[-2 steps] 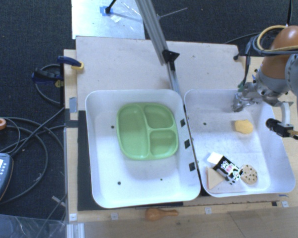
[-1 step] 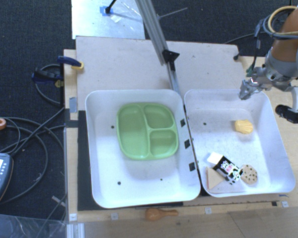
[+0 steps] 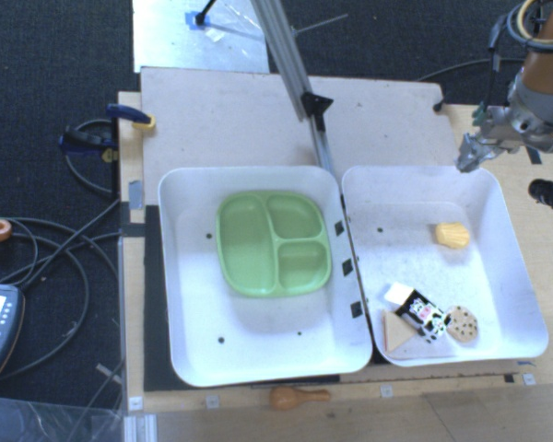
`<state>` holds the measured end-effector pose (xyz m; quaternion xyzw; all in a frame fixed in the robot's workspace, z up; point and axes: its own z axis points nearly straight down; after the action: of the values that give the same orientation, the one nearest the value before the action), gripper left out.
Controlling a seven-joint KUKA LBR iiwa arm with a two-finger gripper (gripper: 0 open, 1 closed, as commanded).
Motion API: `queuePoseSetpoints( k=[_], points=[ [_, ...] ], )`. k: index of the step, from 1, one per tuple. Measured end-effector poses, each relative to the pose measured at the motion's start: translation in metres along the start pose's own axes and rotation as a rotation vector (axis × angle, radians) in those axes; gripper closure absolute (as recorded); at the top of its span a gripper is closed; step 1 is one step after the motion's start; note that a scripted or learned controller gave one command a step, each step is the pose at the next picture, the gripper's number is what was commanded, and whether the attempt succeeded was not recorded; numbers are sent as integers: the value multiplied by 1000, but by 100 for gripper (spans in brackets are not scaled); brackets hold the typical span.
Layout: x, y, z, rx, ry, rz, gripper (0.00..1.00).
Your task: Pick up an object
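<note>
The tool (image 3: 468, 157) hangs above the right bin's (image 3: 516, 247) far rim; whether it is spread or pressed together, I cannot tell. A yellow object (image 3: 452, 236) lies inside, a green divided plate (image 3: 274, 244) in the left bin (image 3: 184, 274).

Two white bins (image 3: 258, 362), one green tray (image 3: 274, 244) in the bin farther from the gripper (image 3: 467, 159), four small items in the nearer bin: yellow piece (image 3: 452, 236), cookie (image 3: 463, 324), cow-print box (image 3: 422, 316), tan wedge (image 3: 398, 331)

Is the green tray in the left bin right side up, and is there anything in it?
Right side up and empty: the green tray lies flat in the left bin, its three compartments facing up with bare green floors.
</note>
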<state>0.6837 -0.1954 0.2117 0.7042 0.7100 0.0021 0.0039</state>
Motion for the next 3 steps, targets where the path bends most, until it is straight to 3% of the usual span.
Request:
queuePoseSetpoints(
  k=[1, 3],
  points=[
    [-3, 7, -65, -2, -1, 0, 100],
    [95, -43, -40, 9, 5, -3, 100]
  ],
)
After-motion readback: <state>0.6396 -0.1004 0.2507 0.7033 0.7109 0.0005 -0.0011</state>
